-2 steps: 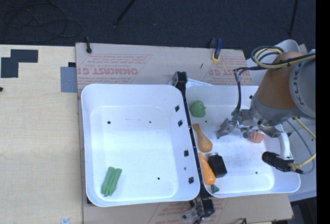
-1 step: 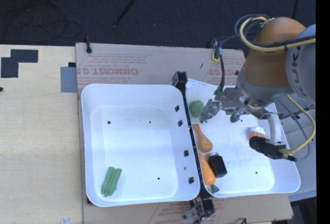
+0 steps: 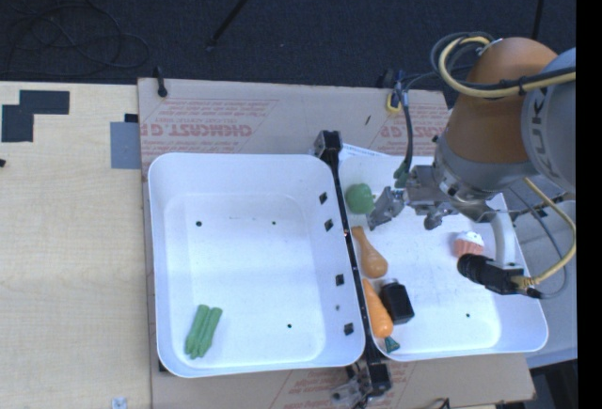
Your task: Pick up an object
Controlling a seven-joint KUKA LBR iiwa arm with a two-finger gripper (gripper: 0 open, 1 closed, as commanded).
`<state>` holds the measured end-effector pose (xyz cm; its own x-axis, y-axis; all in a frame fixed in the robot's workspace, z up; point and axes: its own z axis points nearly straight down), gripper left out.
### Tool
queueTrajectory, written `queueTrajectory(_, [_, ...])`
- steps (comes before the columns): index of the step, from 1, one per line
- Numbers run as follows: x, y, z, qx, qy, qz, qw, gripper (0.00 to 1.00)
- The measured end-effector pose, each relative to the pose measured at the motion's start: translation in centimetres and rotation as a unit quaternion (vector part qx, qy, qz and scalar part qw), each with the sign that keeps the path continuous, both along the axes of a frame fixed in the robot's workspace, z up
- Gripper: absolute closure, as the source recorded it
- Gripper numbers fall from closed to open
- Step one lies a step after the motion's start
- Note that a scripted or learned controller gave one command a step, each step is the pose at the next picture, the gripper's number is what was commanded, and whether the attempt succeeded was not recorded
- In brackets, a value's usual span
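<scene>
While I watch from above, my tool point(image 3: 406, 206) hangs over the upper middle of the right-hand shallow white plastic bin point(image 3: 527, 327), at centre-right of the frame; from this angle I cannot tell its state, since the wrist hardware blurs into it.

Nearest to it is the round green ball-like toy point(image 3: 358, 198), lying just to the tool's left, close against the dividing wall between the bins. I judge that to be the likeliest target: a short sideways shift toward frame left, then a descent. Being round, it has no long axis to line up with, but the wall beside it could block one side of the tool.

Below it, toward the lower centre of the frame, lies a tan pear-shaped gourd toy point(image 3: 370, 255), its long axis running up-down and slightly tilted. Further down lie an orange carrot-shaped toy point(image 3: 378, 309) and a small black block point(image 3: 396, 300), touching or nearly so.

A green bundle of bean-like sticks point(image 3: 202, 331) sits in the left bin point(image 3: 165, 210), well apart, at lower left.
</scene>
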<state>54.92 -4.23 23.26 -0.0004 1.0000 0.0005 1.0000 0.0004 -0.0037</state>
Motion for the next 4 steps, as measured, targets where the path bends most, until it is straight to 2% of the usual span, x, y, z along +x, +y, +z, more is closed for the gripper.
queueTrajectory(1, [8.8,1.3,10.9,-0.001,-0.009,0.001,1.0,0.0])
queueTrajectory(2, [8.5,1.3,11.2,-0.0013,0.0,0.003,1.0,1.0])
queueTrajectory(3, [5.8,9.6,21.6,0.0017,-0.006,0.005,1.0,1.0])
queueTrajectory(4, [4.7,18.7,30.7,0.0018,-0.005,0.005,1.0,1.0])
